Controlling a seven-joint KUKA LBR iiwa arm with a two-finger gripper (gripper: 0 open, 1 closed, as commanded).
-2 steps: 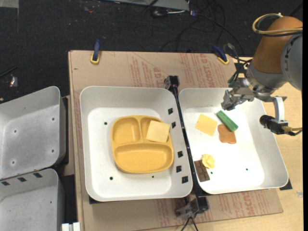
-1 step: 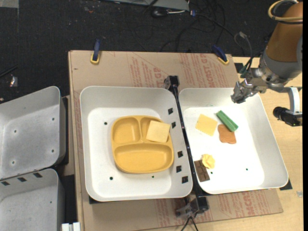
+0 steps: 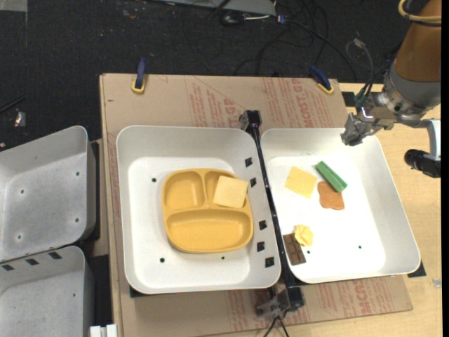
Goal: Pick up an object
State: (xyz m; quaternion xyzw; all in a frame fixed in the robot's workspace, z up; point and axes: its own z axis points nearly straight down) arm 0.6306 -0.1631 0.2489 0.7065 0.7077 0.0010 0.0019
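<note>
Two white bins sit side by side at mid-frame: the left bin (image 3: 133, 188) holds a yellow divided plate (image 3: 207, 220) with a pale square slice (image 3: 230, 192) in its upper right section. The right bin (image 3: 379, 209) holds a pale yellow square (image 3: 301, 182), a green bar (image 3: 330, 176) lying across an orange-brown piece (image 3: 331, 196), a small yellow lump (image 3: 303, 234) and a dark brown block (image 3: 293, 248). The arm (image 3: 417, 55) is cut off at the upper right edge. Its gripper (image 3: 353, 133) hovers at the right bin's upper rim, too small and blurred to tell whether it is clenched or released; nothing shows between its tips. The green bar lies below and left of it, apart.
</note>
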